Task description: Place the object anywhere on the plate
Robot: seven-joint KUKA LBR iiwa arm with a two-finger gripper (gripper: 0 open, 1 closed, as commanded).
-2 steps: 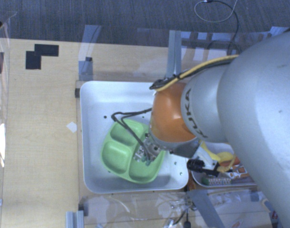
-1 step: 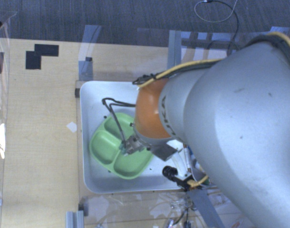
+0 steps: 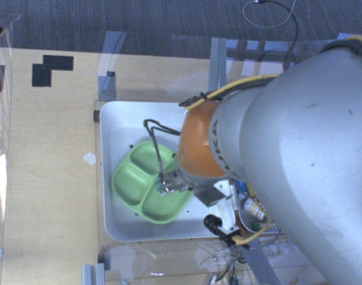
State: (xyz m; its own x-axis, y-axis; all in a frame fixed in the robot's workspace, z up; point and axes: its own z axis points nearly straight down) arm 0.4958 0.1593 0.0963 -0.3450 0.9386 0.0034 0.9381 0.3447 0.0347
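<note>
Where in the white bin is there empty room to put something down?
Bare floor runs along the white bin at its far-left corner, left wall and near edge, around the green plate. The right side is crowded: the arm and gripper hang over the plate's right part.

The one camera sits fixed above my bench (image 3: 44, 159), looking down at a slant. My arm (image 3: 299, 153) reaches in from its right, close under the lens and looming large; the white bin (image 3: 113, 129) lies farther below.
</note>
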